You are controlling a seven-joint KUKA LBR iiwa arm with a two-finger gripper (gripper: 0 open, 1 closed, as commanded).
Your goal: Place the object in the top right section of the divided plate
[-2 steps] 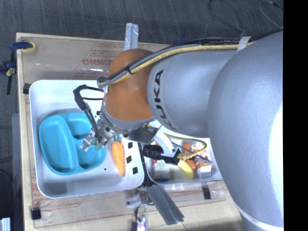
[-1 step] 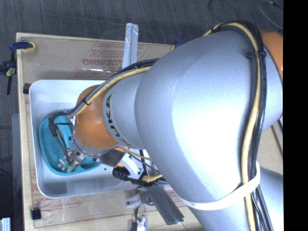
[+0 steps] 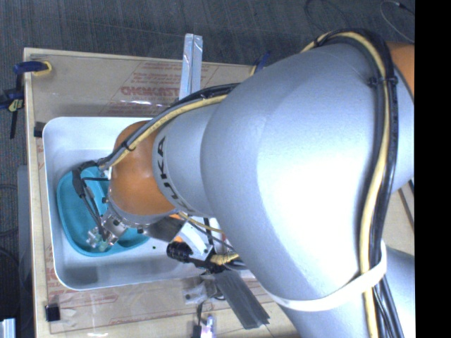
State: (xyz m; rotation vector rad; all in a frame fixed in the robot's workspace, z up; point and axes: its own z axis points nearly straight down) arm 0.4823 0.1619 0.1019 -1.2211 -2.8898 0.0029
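Item: teal divided plate (image 3: 69,210), glossy, lying in the white bin (image 3: 53,153), long axis running near-to-far; you are seeing the hand (image 3: 99,236) over it, grip state not discernible.

Teal divided plate (image 3: 70,220), white bin (image 3: 60,146), grey arm (image 3: 282,167) with orange band (image 3: 137,178), tan surface (image 3: 106,76) with red lettering

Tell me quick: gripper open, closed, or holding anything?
Gripper: cannot be told; it sits low over the shallow teal divided plate in the left white bin, under the arm's orange band.
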